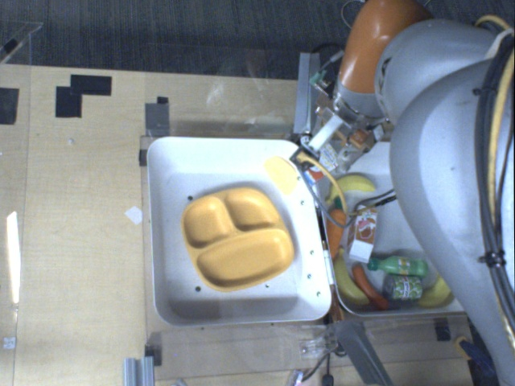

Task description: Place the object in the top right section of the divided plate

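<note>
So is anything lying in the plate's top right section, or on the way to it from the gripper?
Nothing visible. The plate has all sections bare, and the white bin floor between it and the gripper holds nothing.

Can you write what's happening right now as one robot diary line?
gripper: above bin divider, grasp unclear | divided plate: left bin, holds nothing | toy food: right bin

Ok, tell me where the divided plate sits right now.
The yellow divided plate lies in the left white bin, near its middle, left of the right bin holding the bottle and bananas.
</note>
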You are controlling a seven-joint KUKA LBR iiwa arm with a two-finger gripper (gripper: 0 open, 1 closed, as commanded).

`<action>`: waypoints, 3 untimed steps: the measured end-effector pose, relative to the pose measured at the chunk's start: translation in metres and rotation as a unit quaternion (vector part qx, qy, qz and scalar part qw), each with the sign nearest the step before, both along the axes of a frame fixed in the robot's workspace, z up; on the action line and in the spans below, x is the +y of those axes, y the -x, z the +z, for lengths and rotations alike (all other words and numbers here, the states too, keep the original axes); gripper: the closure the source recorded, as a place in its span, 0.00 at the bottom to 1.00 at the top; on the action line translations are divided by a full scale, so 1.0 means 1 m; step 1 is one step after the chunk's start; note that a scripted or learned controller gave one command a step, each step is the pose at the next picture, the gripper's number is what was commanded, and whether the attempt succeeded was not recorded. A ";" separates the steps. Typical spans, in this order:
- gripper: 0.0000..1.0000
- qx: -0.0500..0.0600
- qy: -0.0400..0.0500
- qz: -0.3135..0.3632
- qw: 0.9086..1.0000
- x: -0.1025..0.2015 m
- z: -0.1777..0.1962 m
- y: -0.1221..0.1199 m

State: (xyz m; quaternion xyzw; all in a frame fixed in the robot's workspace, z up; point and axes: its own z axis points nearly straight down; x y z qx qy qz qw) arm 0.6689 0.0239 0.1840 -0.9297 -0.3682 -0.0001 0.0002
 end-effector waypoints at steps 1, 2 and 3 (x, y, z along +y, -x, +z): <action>1.00 0.001 0.000 -0.045 0.999 0.064 -0.001 0.036; 1.00 0.001 0.000 0.045 0.999 0.030 -0.001 0.054; 1.00 0.000 0.000 0.103 0.995 0.085 -0.001 0.025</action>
